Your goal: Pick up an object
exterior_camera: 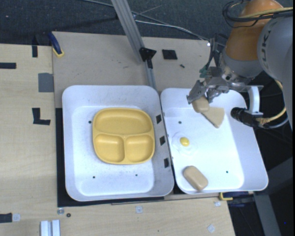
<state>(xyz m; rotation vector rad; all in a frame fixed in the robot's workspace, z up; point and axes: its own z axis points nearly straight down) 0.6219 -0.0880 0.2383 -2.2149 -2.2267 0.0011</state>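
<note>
While the gripper hangs over the right bin, its fingers clamp a tan wedge.

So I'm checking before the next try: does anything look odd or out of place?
Nothing stands out. The yellow tray lies flat in the left bin. A wedge, small ball and roll lie apart in the right bin, the hand over the wedge.

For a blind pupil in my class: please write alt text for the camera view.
A grey robot arm's gripper hangs over the right white bin, touching a tan wedge. That bin also holds a small yellow ball and a tan oblong; the left bin holds a yellow divided tray.
</note>
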